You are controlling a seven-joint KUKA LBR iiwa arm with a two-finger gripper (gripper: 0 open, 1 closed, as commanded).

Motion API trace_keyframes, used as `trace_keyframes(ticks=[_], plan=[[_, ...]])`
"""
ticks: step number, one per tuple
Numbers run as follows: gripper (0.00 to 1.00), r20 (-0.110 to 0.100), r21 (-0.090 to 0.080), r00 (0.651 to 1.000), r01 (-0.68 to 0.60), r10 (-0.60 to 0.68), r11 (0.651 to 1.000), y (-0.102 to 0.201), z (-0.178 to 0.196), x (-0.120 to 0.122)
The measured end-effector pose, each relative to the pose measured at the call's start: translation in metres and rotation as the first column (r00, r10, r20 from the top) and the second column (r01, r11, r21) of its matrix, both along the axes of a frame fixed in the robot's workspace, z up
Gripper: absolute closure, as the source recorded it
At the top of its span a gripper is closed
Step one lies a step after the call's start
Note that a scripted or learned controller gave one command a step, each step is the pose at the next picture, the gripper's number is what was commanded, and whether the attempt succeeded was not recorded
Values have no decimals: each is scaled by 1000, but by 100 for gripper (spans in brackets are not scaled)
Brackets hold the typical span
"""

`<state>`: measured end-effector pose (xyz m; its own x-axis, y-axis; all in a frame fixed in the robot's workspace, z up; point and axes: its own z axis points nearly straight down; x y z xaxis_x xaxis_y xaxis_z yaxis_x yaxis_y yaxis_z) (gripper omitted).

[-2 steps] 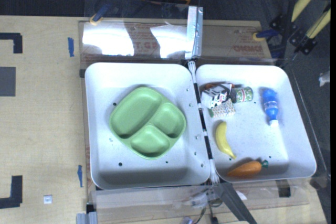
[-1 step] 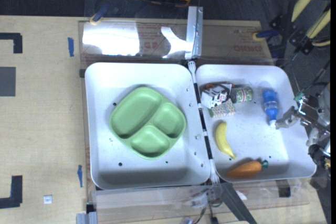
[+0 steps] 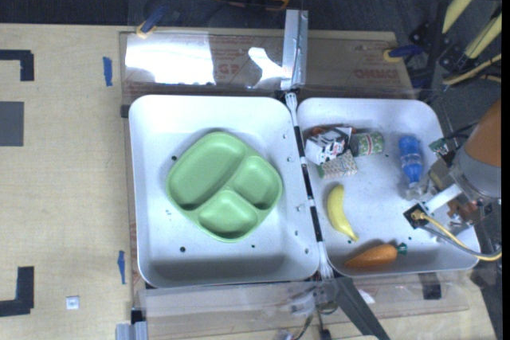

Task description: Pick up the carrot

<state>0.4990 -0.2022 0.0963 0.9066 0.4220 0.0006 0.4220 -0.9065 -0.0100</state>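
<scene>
We find the tool [image 3: 460, 201] low over the right bin [image 3: 430, 114]; open or closed, we cannot tell. The carrot [image 3: 371, 255] lies near it. The desk [image 3: 56, 171] is pale wood.

arm [image 3: 481, 171]: grey, rounded wrist housing, orange band [image 3: 488, 133] just above it. gripper [image 3: 460, 209] end is small, dark and cluttered, with reddish-brown bits; detail too blurred to resolve.
</scene>
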Motion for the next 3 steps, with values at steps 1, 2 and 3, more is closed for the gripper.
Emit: trace_keyframes(ticks=[1, 2, 3], plan=[[0, 1, -9, 986, 166, -166, 986, -18, 72, 73], [0, 2, -9, 973, 229, -229, 973, -20, 140, 113], [0, 20, -6, 980, 200, -200, 980, -12, 20, 77]])
